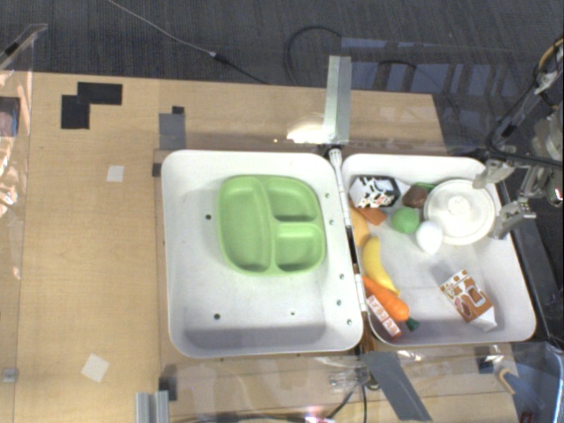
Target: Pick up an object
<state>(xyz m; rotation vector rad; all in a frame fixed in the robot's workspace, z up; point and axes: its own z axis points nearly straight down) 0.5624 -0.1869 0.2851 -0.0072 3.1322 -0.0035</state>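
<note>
The right bin point(511, 276) holds several small objects. A black-and-white patterned pack point(376, 192) lies at its far left, with a brown piece point(416, 196) and a green piece point(405, 220) beside it. A white round bowl point(460, 210) sits at the back, and a white ball point(429, 236) touches its near side. A banana point(374, 258), a carrot point(389, 294) and a red packet point(382, 313) lie along the left wall. A brown-and-white carton point(467, 296) lies at the front right. My gripper point(517, 192) hangs at the bin's right rim, just right of the bowl.
The left bin point(189, 263) holds a green divided plate point(269, 223). A metal post point(337, 100) stands behind the seam between the bins. Cables and grey arm parts point(542, 104) crowd the far right.
</note>
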